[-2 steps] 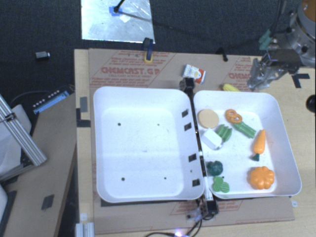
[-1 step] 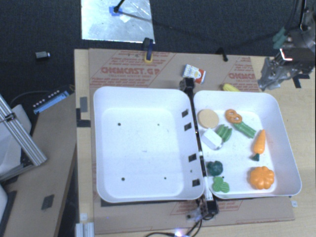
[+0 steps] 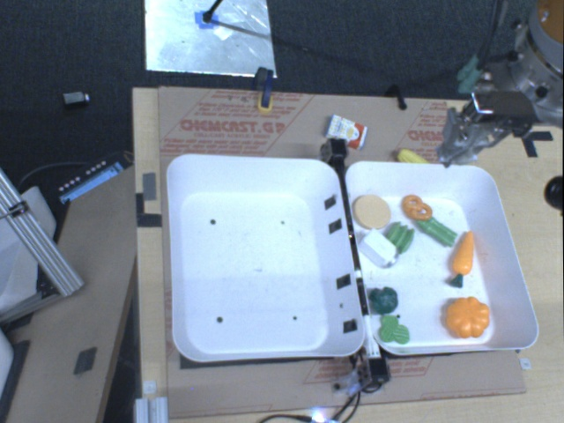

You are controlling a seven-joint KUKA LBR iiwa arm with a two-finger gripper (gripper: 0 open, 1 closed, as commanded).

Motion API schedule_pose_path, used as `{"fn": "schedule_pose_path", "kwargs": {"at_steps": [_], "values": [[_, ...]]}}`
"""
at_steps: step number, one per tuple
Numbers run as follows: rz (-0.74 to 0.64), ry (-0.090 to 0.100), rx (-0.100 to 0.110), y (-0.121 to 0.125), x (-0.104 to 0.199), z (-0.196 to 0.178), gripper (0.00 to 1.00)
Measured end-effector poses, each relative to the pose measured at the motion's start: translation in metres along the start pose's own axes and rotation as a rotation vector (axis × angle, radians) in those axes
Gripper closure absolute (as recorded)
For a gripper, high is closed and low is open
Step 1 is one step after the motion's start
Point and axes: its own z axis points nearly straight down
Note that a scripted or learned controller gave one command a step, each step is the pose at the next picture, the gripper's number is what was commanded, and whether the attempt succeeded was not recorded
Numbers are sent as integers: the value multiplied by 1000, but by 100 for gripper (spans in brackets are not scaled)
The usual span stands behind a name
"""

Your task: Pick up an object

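At the upper left of the frame a shiny metal sheet lies on the dark floor, and below it the surface carries two shallow bins side by side. The left bin, filling the middle left of the frame, is bare white plastic.

Right of centre, the right bin holds all the candidates. Nearest the dividing edge are a tan disc, a white block just below it, a dark green leafy piece and a lighter green piece at the lower edge. Further right lie a pretzel, a green bean-like toy, an orange carrot and an orange pumpkin at the lower right.

These look like small play-food pieces, so probably light and stiff, with smooth, somewhat slippery skins. The carrot seems the easiest choice: it lies apart from its neighbours, and pinching across its thick upper half should hold better than at the tapering tip. The pumpkin is rounder and wider, likelier to squirt out.

At the upper right the hand hangs over the bin's far rim, above the toys and touching none; whether it is spread or pressed together I cannot tell. A yellow piece lies outside the bin, just left of it.
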Motion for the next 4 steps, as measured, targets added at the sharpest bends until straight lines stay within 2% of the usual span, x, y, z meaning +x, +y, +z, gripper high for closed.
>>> {"fn": "schedule_pose_path", "kwargs": {"at_steps": [1,2,4], "values": [[0,0,1,0,27,10,100],[4,0,0,0,10,-9,100],[-1,1,1,0,69,-9,100]]}}
